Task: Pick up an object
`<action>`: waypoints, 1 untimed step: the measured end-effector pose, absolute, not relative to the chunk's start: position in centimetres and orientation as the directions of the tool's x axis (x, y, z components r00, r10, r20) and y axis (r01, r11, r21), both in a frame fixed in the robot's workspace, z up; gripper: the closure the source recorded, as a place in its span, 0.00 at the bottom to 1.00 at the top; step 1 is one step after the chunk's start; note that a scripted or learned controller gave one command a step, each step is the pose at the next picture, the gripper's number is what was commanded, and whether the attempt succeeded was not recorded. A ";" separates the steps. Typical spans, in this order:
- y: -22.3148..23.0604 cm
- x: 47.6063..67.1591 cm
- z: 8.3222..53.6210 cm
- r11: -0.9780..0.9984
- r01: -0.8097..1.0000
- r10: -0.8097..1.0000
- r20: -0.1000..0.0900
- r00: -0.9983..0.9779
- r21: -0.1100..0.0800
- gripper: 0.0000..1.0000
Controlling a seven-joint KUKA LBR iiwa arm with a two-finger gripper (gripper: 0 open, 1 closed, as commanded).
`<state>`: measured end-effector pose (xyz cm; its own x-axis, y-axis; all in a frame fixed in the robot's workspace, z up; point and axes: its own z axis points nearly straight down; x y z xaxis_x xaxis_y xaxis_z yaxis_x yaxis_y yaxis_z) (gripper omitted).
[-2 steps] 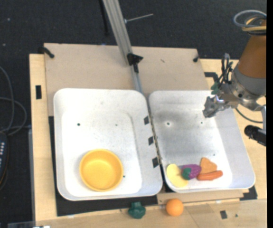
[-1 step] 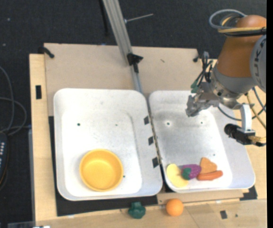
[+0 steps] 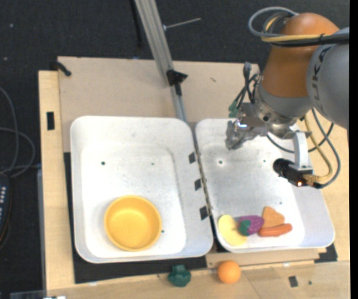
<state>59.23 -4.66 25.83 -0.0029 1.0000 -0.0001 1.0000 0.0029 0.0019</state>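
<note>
camera view: end effector [image 3: 235, 136] over right bin [image 3: 253, 173]; its opening state cannot be told.

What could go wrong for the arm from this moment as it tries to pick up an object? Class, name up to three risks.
1. The gripper hangs over the far end of the right bin, while the toys sit at its near edge, so it may well close on nothing.
2. The yellow piece, purple piece, orange carrot and orange wedge lie bunched together; a grasp could nudge neighbours or catch two.
3. They hug the bin's rim, which could block the descent.
</note>
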 end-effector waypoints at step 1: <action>1.0 59.5 24.7 0.006 1.000 1.000 0.001 -0.006 -0.001 1.00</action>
<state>59.52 0.96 24.65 -0.0062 1.0000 0.0008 1.0000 0.0062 -0.0007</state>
